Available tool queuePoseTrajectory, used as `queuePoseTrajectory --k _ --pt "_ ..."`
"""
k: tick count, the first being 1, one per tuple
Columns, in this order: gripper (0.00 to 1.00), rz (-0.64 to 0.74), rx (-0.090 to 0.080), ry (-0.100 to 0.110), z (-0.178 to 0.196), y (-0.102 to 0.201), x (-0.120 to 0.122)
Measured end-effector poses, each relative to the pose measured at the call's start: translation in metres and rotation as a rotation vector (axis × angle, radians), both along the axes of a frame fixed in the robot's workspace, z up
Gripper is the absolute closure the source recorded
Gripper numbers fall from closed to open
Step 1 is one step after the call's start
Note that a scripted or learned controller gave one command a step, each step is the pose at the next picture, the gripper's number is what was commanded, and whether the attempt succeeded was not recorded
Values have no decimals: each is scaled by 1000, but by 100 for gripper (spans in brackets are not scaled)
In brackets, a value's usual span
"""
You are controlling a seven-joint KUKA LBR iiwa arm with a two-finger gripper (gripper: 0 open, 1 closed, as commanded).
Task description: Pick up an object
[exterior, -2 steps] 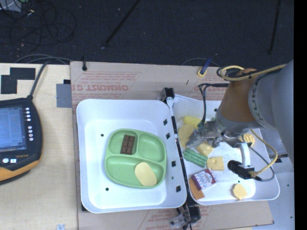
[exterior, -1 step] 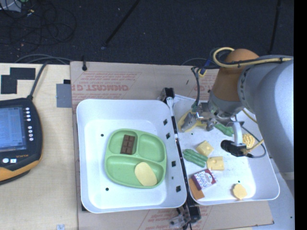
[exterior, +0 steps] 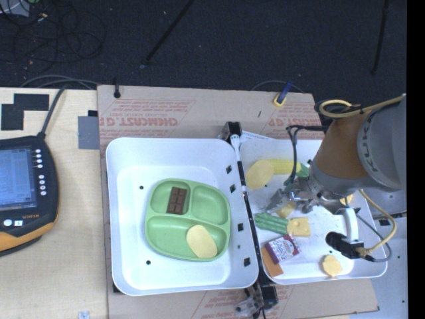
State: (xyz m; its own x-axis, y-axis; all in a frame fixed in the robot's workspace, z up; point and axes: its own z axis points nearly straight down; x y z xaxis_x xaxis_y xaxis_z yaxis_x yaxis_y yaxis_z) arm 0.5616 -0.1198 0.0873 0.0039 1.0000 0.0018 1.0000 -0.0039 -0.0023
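dark floor (exterior: 199,38) with cables behind, cardboard-covered bench (exterior: 166,111), tablet (exterior: 23,191) left.

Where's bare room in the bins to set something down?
Left bin: open floor all round the green tray, widest along its left wall. Right bin: crowded under the gripper; small gap between red packet and yellow piece.

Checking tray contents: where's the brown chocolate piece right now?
The chocolate piece lies in the upper-left compartment of the green divided plate in the left bin, above the yellow oval piece.
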Motion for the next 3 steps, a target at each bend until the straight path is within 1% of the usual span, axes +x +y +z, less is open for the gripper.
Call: queuePoseTrajectory --k 1,2,3 --pt "0 10 0 -2 3 38 85" --pt "0 -1 -1 1 -1 -40 42" --pt "0 4 -1 -3 0 4 -1"
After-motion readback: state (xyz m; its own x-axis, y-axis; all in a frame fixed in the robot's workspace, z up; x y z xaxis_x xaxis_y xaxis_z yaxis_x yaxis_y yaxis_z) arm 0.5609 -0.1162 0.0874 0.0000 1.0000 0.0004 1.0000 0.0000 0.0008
